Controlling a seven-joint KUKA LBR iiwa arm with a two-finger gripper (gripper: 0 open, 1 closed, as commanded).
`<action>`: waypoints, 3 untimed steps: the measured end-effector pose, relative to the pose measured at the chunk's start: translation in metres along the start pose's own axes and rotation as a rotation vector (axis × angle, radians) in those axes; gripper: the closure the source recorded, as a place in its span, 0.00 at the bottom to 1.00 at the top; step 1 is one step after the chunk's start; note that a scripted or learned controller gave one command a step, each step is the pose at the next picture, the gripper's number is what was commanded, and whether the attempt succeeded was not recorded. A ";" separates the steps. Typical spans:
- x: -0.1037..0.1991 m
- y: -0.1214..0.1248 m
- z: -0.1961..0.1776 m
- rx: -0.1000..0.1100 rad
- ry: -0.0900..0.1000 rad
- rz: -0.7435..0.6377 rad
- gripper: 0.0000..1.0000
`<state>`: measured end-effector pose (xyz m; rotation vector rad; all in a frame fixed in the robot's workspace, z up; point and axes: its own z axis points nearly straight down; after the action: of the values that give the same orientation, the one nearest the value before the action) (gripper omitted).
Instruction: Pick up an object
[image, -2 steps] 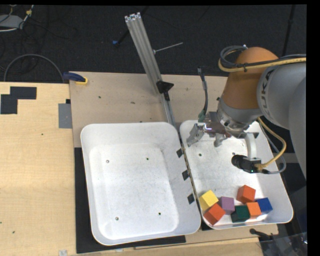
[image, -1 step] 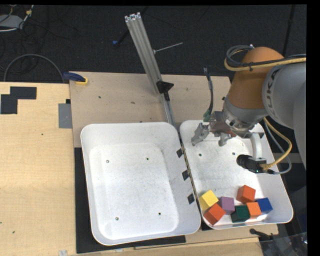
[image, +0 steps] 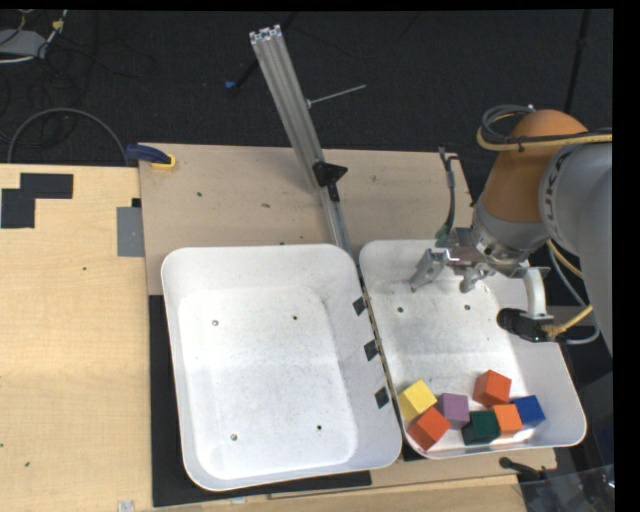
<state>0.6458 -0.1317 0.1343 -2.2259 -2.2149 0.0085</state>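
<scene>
**Gripper over the far end of the right bin, blocks clustered at the near end**

The grey arm with its orange band reaches in from the right of the frame, and its two-finger metal gripper (image: 447, 270) hangs over the upper part of the shallow white right-hand bin (image: 400, 300). Its fingers are spread apart with nothing between them.

The small blocks lie well apart from it, bunched in the bin's lower right corner: a yellow cube (image: 418, 397), an orange-red cube (image: 431, 427) just below it, a pale purple cube (image: 455, 408), a dark green cube (image: 481, 428), a red-orange cube (image: 493, 386), an orange cube (image: 508, 417) and a blue cube (image: 529, 410). Several touch one another.

The shallow white left-hand bin (image: 190, 270) sits beside it, centre frame.
</scene>
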 end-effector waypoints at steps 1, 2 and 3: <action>0.002 0.000 -0.014 -0.002 0.003 0.000 1.00; 0.036 -0.008 0.024 0.002 0.005 -0.007 1.00; 0.071 -0.055 -0.061 -0.005 0.005 -0.008 1.00</action>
<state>0.5910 -0.0602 0.1950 -2.2170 -2.2239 -0.0032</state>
